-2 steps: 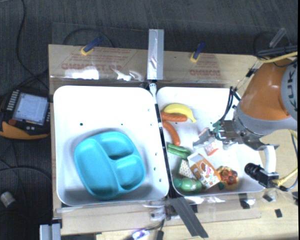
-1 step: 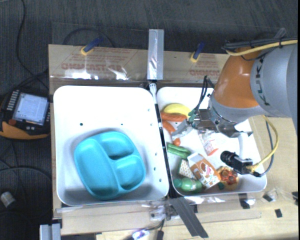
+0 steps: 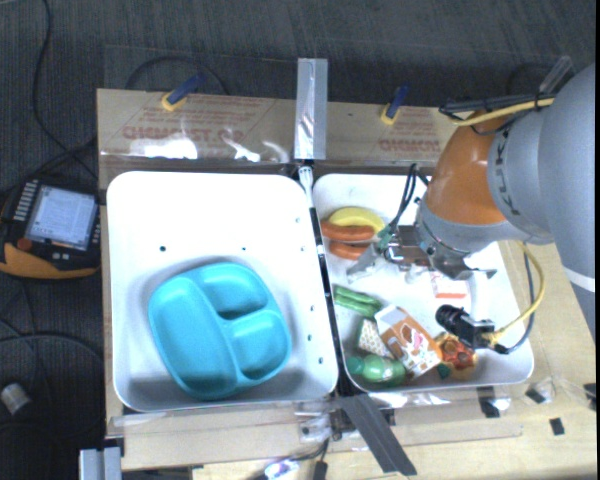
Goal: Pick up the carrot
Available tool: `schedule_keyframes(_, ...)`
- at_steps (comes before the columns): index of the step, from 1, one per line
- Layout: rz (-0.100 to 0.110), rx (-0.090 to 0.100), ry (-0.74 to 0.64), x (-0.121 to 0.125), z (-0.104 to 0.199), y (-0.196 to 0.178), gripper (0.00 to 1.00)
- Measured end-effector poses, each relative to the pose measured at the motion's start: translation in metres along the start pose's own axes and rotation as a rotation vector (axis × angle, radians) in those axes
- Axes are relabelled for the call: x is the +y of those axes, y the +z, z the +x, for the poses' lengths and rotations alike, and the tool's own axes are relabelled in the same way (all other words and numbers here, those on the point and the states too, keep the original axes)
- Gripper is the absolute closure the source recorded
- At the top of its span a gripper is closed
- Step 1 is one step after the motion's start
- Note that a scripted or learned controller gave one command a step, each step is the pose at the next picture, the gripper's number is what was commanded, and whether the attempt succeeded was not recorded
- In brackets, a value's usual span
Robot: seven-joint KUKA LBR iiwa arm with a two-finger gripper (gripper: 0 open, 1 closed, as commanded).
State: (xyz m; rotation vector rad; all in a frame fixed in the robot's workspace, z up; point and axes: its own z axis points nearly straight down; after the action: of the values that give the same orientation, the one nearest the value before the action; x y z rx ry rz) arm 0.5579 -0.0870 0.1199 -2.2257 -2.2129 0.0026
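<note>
- The bench (image 3: 230, 433) has a pale wooden near edge, with dark brackets along it.
- Two white bins sit side by side: the left bin (image 3: 130, 268) and the right bin (image 3: 515, 368).
- One blue plate (image 3: 220, 328) with three compartments lies in the near half of the left bin.
- Along the near wall of the right bin lie one green toy (image 3: 377, 370), one small printed carton (image 3: 410, 340) tilted on its side, and a red-orange cluster (image 3: 458, 356) too small to identify.
- One green pod-like toy (image 3: 356, 299) lies just past these, near the divider.
- The carrot (image 3: 352, 250) is in the far left part of the right bin. It is a short orange-red piece whose long axis runs roughly left to right; I cannot tell which end is the tip.
- The gripper (image 3: 398, 252) sits just to the right of the carrot, under the grey arm's orange band. Whether it is released or clenched cannot be told.
- One yellow and orange toy (image 3: 352, 224) lies just beyond the carrot.
- Two clamps (image 3: 183, 91) hold a brown board at the far edge.
- The floor is dark carpet (image 3: 60, 48), with one handheld device (image 3: 55, 223) on the left.
</note>
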Motion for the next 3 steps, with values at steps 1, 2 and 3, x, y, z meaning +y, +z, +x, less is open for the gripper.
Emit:
schedule_keyframes(1, -0.010, -0.004, -0.199, 0.042, -0.016, 0.030, 0.00)
schedule_keyframes(2, -0.015, -0.003, -0.198, 0.043, -0.015, 0.019, 1.00)
schedule_keyframes(3, -0.013, -0.003, -0.224, 0.077, -0.018, 0.028, 1.00)
